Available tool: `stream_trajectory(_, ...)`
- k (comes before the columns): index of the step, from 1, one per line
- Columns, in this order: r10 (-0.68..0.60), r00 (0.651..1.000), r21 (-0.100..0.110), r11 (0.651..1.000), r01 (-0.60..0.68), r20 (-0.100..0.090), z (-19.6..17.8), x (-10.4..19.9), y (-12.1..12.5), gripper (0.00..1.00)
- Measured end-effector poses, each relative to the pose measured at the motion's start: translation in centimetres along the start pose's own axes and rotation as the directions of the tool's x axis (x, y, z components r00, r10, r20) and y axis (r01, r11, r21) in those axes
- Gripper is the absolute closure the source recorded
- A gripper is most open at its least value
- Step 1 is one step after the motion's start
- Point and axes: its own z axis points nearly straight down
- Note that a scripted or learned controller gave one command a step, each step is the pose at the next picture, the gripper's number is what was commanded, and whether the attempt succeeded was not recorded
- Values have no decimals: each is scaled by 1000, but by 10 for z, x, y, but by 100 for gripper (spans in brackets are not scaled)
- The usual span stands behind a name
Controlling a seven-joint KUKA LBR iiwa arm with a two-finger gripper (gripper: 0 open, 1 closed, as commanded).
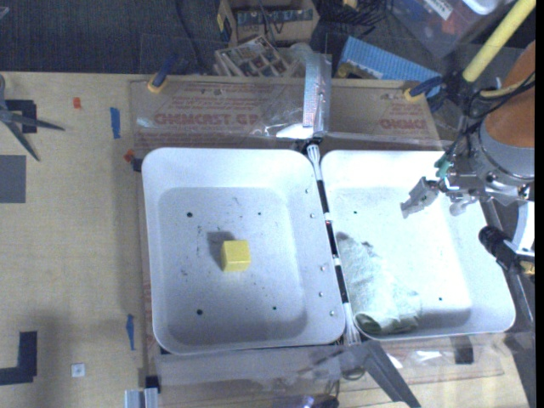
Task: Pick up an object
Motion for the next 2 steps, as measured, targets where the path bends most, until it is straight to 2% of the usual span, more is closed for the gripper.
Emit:
stream_trajectory(1, 574, 819, -2, 819, -574, 1, 79, 12, 72, 0)
stream_trajectory(2, 571, 821, 2, 821, -571, 3, 71, 13, 73, 100)
